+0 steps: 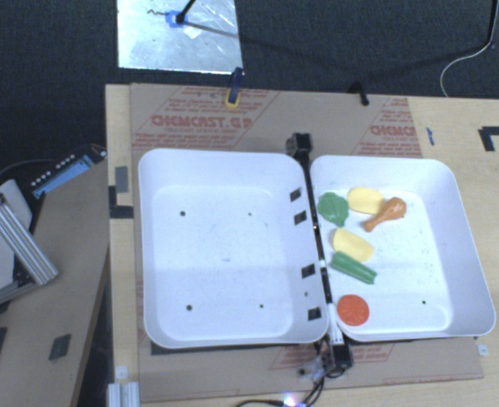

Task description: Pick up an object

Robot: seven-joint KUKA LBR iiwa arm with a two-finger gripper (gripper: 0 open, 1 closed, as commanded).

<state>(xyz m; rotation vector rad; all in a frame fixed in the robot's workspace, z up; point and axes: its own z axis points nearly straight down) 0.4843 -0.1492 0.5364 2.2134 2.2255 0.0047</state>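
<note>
Nearest us, the red disc (352, 310) lies flat in the right bin (461, 253), on the bench side the arm enters from, just clear of the slanting green pod (353, 268). We cannot tell how the jaws stand.

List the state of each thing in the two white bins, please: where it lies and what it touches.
green leaf piece: flat, right bin, near the divider
upper yellow piece: flat, touching the drumstick
drumstick: lying tilted
lower yellow piece: against the green stick
green stick: lying flat
red disc: flat, apart
</note>
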